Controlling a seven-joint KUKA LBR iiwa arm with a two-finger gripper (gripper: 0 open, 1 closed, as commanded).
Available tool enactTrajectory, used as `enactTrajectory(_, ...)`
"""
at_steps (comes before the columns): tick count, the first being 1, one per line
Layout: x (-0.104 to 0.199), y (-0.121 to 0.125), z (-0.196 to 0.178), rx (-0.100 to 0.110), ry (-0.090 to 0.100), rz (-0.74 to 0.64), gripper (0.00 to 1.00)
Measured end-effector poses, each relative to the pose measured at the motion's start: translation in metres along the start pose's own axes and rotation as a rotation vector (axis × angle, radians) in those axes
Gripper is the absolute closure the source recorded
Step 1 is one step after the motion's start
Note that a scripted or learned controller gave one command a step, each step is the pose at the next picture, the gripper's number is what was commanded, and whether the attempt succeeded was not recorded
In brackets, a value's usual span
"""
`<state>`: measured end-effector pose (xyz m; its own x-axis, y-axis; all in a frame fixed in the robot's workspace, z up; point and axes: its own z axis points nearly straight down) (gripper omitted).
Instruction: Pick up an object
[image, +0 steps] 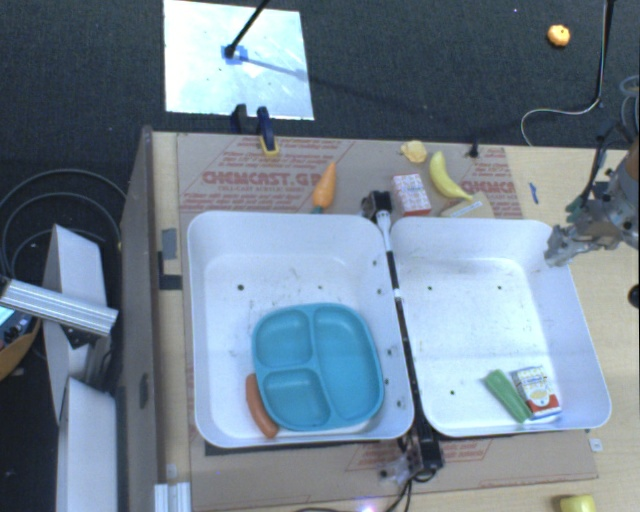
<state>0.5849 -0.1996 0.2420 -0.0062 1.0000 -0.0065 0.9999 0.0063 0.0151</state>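
The right bin (470, 300) holds a green stick-shaped object (507, 394) and a small white, orange and blue carton (536, 391) side by side in its near right corner. In the left bin (230, 260) lie a blue divided plate (317, 365) and an orange sausage-shaped toy (260, 405) at its near left. My gripper (562, 245) hangs at the far right edge of the right bin, well away from the objects. Whether its fingers are apart cannot be made out.
Behind the bins on the cardboard lie a carrot (323, 186), a small pink and white box (411, 194), a banana (445, 179) and a yellow lump (414, 152). A blue clamp (265, 128) stands at the back. Cables and metal parts sit to the left.
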Motion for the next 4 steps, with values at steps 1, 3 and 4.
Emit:
enactTrajectory(1, 0.001, -0.004, 0.006, 0.012, 0.005, 0.002, 0.00)
enactTrajectory(3, -0.002, -0.095, 0.127, 0.020, 0.009, 0.007, 0.00)
enactTrajectory(4, 0.005, 0.004, 0.074, 0.001, 0.002, -0.003, 0.00)
